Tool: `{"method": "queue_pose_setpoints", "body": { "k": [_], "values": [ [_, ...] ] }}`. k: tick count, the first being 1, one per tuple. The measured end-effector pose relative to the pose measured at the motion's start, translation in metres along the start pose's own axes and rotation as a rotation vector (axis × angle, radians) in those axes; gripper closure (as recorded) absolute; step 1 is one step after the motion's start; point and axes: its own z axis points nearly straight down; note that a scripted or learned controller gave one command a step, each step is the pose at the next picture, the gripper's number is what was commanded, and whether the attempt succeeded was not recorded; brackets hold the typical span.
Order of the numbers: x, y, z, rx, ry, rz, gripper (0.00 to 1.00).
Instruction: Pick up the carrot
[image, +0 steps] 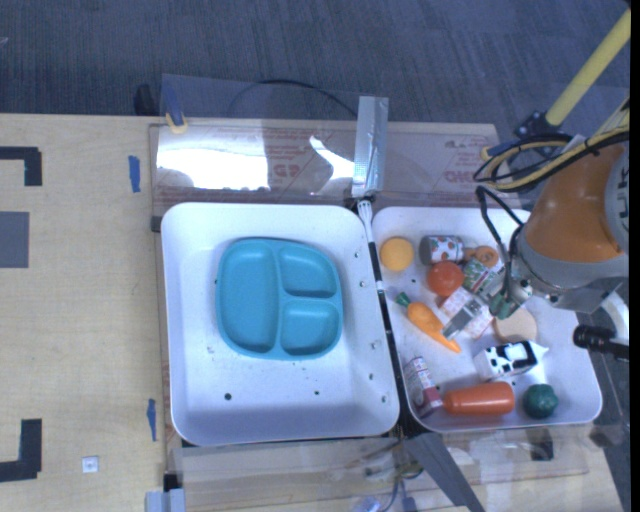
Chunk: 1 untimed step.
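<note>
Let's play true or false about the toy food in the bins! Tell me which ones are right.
1. The carrot is in the right bin. True.
2. The blue plate sits in the right bin. False: it is in the left bin.
3. The hand is over the left bin. False: it is over the right bin, just beside the carrot.
4. A red sausage lies near the front edge of the right bin. True.
5. The carrot is lying on the blue plate. False: it lies on the right bin's floor.
</note>
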Motion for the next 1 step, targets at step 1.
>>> {"method": "queue_pose_setpoints", "body": {
  "k": [1],
  "values": [
    [0.0279,-0.0386,0.0223,0.005,0.006,0.094,0.0]
  ]
}}
